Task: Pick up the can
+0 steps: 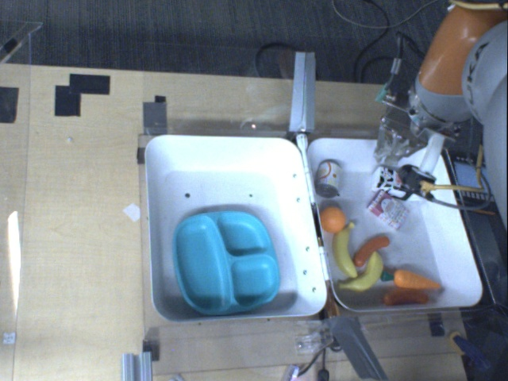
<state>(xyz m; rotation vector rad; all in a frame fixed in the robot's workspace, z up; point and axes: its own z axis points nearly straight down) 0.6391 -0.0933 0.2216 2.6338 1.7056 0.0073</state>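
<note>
Can [328, 177] lying on its side in right bin [452, 236], well apart to the left of gripper [394, 169], beyond orange [332, 218] and bananas [353, 265]; finger opening and any hold not discernible.

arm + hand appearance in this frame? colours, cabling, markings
The arm is grey with a rounded orange band above the wrist. Below it sits a light grey metallic wrist block, then the hand, a pale metal assembly with dark parts at its lower end. A thin yellowish cable runs off to the right. No legible markings.
</note>
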